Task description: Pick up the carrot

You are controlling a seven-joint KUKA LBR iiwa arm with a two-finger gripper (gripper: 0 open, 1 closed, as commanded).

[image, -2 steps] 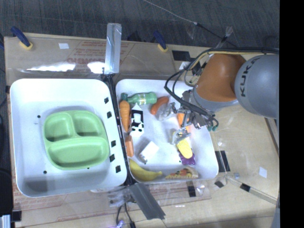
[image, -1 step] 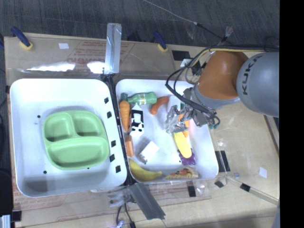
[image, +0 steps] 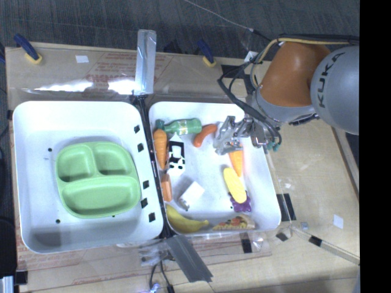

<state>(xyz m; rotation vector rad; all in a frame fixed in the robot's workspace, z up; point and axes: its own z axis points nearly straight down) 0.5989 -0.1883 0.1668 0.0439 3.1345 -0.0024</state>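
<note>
While the left bin [image: 24, 163] held a green divided tray [image: 96, 179], the right bin [image: 272, 182] was crowded: a carrot [image: 160, 148] along its left wall, a green bottle [image: 182, 127], a small orange piece [image: 204, 135], a black-and-white tag [image: 176, 159], a white block [image: 191, 195], a banana [image: 185, 222] and a yellow item [image: 235, 185]. The carrot was orange, tapered, lying lengthwise. The gripper [image: 231, 140] hung low over another orange carrot-like piece [image: 236, 162]; whether its fingers gripped anything could not be told.

Grey arm [image: 335, 87] reaching in from the right, orange band above the wrist facing the camera, cables looped around the wrist, metal gripper [image: 229, 140] pointing down and leftward, low over the right bin, fingers' spread unclear
</note>
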